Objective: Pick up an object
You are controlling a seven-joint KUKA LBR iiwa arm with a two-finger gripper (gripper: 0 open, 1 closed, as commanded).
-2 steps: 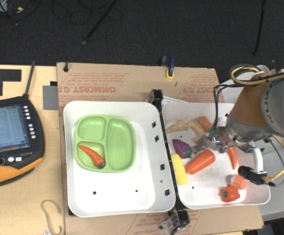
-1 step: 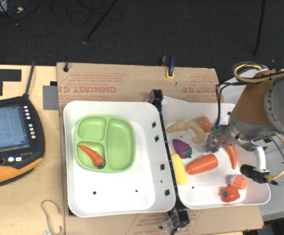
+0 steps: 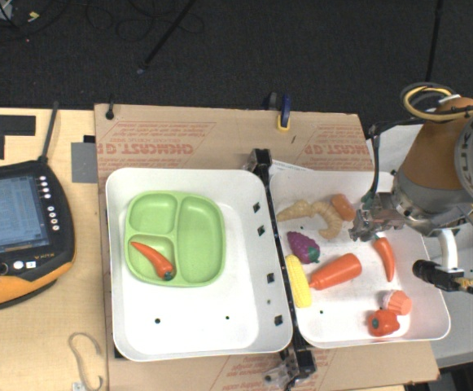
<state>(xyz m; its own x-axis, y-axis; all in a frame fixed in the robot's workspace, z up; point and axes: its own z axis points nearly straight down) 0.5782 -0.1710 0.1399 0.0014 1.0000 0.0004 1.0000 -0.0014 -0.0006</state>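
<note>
My gripper point(image 3: 367, 226) hangs low over the right bin point(image 3: 431, 326), near its upper right part. Its dark fingers sit just left of a red-orange chili pepper point(image 3: 385, 258) and right of an orange piece point(image 3: 342, 207). Nothing shows between the fingers. Other toys lie in this bin: a tan curved piece point(image 3: 313, 211), a purple grape bunch point(image 3: 303, 245), a large carrot point(image 3: 335, 271), a yellow corn cob point(image 3: 296, 281), a red tomato-like piece point(image 3: 382, 322) and a pink piece point(image 3: 398, 302).
The left bin point(image 3: 130, 324) holds a green divided plate point(image 3: 195, 235) with a red chili point(image 3: 153, 258) in its lower left section. A tablet controller point(image 3: 16, 218) lies on the bench at the left. A black divider point(image 3: 270, 243) runs between the bins.
</note>
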